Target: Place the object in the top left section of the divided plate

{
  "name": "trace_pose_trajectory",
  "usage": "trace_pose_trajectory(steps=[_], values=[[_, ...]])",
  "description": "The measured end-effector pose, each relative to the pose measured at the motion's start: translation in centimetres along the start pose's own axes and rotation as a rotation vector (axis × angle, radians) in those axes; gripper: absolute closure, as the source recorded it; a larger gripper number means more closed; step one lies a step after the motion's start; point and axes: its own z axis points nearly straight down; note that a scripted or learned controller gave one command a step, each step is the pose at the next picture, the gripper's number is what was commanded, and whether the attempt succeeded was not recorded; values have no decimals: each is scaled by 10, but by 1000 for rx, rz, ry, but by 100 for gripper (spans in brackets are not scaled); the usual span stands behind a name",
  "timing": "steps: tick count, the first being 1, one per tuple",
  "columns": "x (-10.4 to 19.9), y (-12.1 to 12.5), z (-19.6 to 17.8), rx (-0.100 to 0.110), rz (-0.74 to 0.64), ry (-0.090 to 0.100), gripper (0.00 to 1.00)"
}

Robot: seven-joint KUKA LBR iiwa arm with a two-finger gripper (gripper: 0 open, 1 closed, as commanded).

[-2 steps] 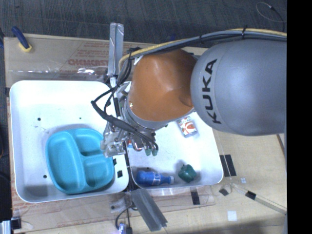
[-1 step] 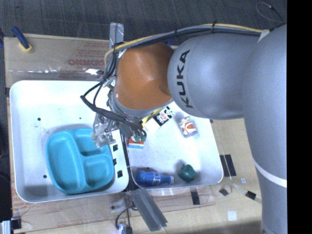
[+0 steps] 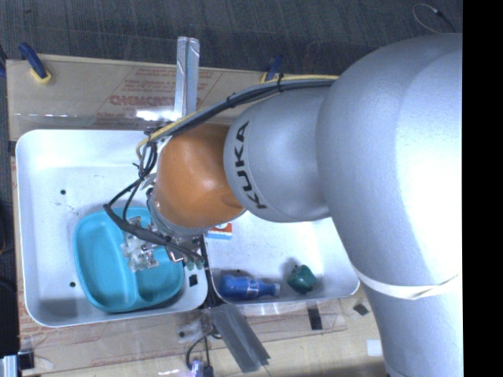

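The grey arm (image 3: 330,140) fills the right of the frame, its gripper (image 3: 141,254) low over the blue divided plate (image 3: 102,269) in the left bin (image 3: 39,179). Lower centre, a blue object (image 3: 244,287) lies near a green one (image 3: 301,277).

Two white bins (image 3: 39,210), one divided plate (image 3: 102,265), two small objects (image 3: 244,287)

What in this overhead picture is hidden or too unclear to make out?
- Gripper in the camera view: a small metal tangle over the blue divided plate; any held object is unclear.
- Plate's right sections: covered by the arm's orange band.
- Right bin: mostly behind the grey arm.
- Blue object and green object: too small to identify.
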Motion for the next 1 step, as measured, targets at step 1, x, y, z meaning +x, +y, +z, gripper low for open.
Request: trace_pose_trajectory(steps=[1], values=[[1,2,3,-2,-2,4,0]])
